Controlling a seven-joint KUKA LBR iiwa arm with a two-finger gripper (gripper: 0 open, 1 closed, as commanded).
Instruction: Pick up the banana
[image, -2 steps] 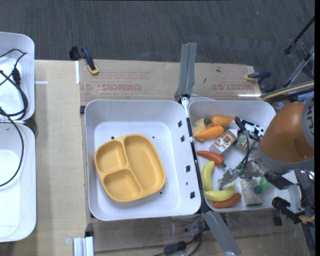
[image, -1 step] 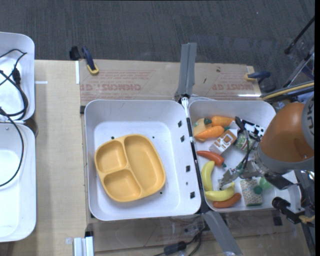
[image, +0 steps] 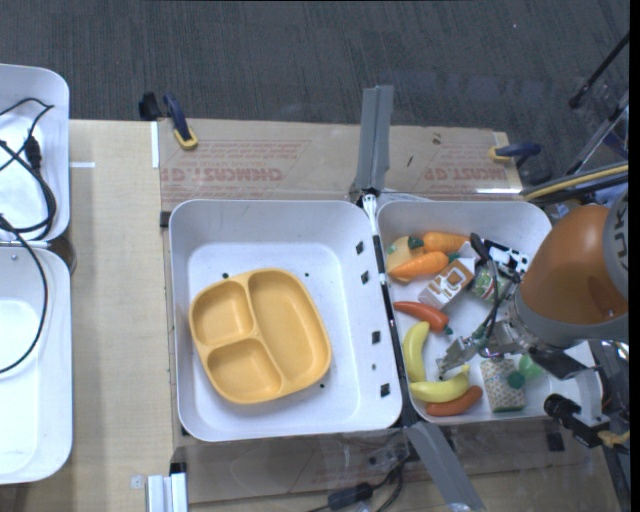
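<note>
Two yellow bananas lie in the right bin (image: 535, 215). One banana (image: 415, 350) stands lengthwise near the bin's left wall. The other banana (image: 438, 389) lies crosswise near the front, resting against a red sausage (image: 455, 404). My gripper (image: 456, 355) reaches in from the right, low over the bin, just right of the lengthwise banana and just above the crosswise one. Nothing visibly hangs from it. The arm's orange band (image: 580, 275) covers the bin's right part.
The right bin also holds two carrots (image: 420, 265), a red pepper (image: 420, 313), a small carton (image: 447, 285), a green-topped packet (image: 503, 383) and other toy food. In the left bin (image: 190, 330) lies a yellow divided plate (image: 260, 335). A metal divider post (image: 374, 140) stands between the bins.
</note>
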